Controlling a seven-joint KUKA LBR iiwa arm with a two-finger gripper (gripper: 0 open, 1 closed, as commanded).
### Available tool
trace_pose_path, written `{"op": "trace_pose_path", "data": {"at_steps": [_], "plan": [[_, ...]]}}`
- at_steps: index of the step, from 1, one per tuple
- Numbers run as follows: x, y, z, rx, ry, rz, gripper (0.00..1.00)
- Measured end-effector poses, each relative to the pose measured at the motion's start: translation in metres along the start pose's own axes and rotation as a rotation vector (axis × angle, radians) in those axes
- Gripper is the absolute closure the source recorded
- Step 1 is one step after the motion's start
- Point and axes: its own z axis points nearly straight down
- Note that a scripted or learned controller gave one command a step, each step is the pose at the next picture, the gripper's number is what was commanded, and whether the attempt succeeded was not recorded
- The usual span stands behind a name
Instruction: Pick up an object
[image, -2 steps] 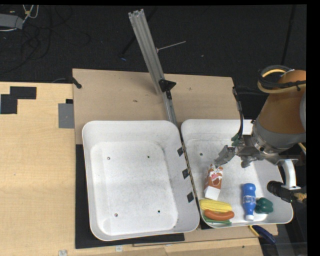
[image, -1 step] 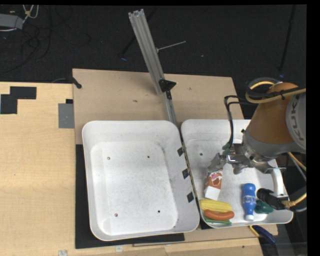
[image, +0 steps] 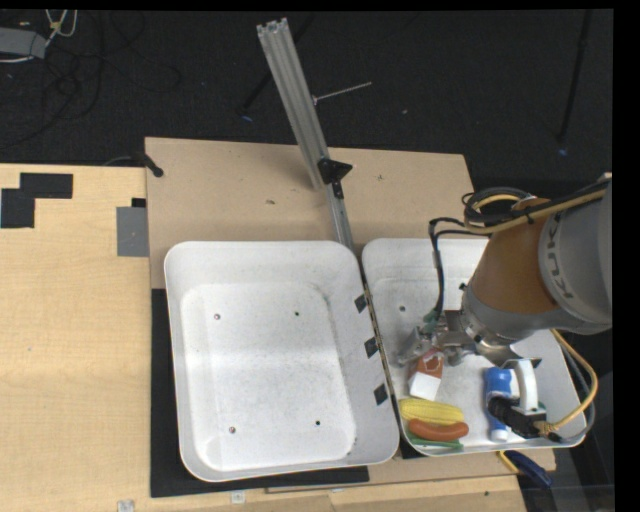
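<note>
My gripper (image: 428, 348) is low inside the right bin (image: 400, 275), near its middle, with the grey and orange arm coming in from the right. Directly in front of it lies a small red and white object (image: 426, 378), touching or almost touching the gripper tip; the view does not show whether it is gripped. At the bin's front edge lie a yellow corn-like piece (image: 432, 410) and a red-orange sausage-like piece (image: 438, 431), side by side. A blue and white object (image: 498, 385) sits at the bin's right, under the arm.
The left bin (image: 200, 270) adjoins the right one, with black clips (image: 371, 346) along the shared rim. A slanted metal rail (image: 300, 110) rises behind the bins. Brown board surrounds both bins, and a pale wooden surface lies to the left.
</note>
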Motion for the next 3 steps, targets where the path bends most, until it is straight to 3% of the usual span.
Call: {"op": "trace_pose_path", "data": {"at_steps": [1, 3], "plan": [[-0.002, 0.001, -0.013, -0.004, -0.001, 0.009, 1.0], [-0.006, 0.0, -0.102, -0.012, -0.002, -0.007, 1.0]]}}
